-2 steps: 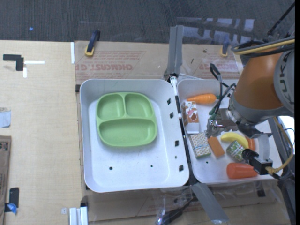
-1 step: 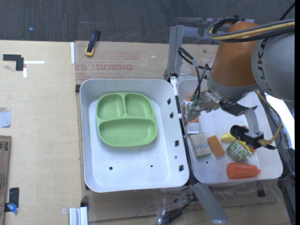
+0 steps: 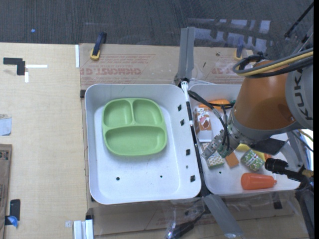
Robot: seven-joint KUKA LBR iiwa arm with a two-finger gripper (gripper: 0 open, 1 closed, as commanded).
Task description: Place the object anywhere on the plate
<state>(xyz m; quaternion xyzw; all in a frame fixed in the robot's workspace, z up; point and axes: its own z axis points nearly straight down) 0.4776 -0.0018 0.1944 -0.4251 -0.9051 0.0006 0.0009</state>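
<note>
A light green plate [image 3: 133, 126] with three compartments lies in the left bin [image 3: 99, 178], toward its upper left, with nothing on it. My gripper [image 3: 217, 146] is down in the right bin [image 3: 224, 185], near that bin's left side. It sits right over a small green and white packet [image 3: 215, 160] and beside a small orange block [image 3: 231, 160]. The arm's orange band hides the bin's middle and back.
The right bin also holds an orange carrot-like toy [image 3: 258, 181] at the front, a green packet [image 3: 251, 160], a brown and white wrapper [image 3: 203, 120] along the left wall and an orange item [image 3: 220, 103] at the back. A raised divider [image 3: 191, 133] separates the bins.
</note>
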